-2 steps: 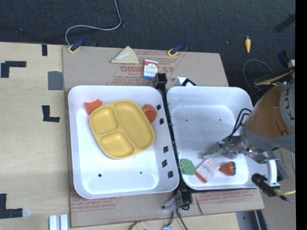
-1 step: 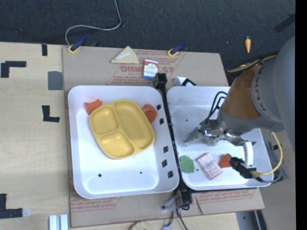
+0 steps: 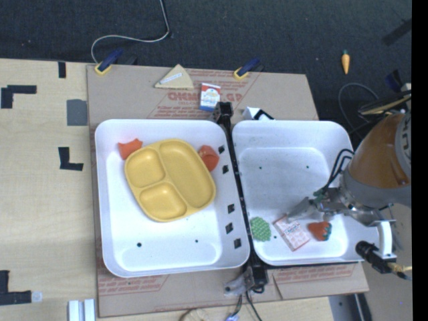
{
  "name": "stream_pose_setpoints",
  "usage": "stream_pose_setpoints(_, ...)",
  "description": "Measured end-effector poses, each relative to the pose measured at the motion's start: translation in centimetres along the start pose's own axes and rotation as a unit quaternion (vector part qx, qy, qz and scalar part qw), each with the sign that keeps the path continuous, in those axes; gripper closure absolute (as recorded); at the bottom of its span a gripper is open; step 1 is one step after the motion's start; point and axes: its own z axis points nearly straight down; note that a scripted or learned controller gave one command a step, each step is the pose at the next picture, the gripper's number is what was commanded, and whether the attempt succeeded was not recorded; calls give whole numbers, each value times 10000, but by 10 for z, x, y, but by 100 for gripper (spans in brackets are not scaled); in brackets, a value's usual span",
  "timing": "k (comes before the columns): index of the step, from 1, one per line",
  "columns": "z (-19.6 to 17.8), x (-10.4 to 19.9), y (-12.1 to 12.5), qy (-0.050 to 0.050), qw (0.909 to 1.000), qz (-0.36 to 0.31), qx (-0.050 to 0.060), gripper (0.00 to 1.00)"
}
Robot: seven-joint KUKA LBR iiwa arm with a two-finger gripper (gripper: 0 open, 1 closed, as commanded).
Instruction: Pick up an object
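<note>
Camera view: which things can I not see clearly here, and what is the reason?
- Gripper: small and blurred against the right bin; whether it holds anything cannot be told.
- Orange pieces and: partly covered by the yellow divided tray; their full shapes are hidden.
- Small card: print too small to read.
- Red-orange object: too blurred to identify.
</note>
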Motion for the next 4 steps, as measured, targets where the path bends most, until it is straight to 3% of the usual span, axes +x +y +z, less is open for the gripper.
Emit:
stream_pose_setpoints(1,-9,1,0,8,10000,-6,3,100)
stream_pose_setpoints(2,-9,1,0,9,10000,-6,3,0)
stream_pose_setpoints(3,6,66,55,12,10000,-13,8,0)
stream_pose_setpoints(4,-39,-20,92,-11,10000,-1,-7,0)
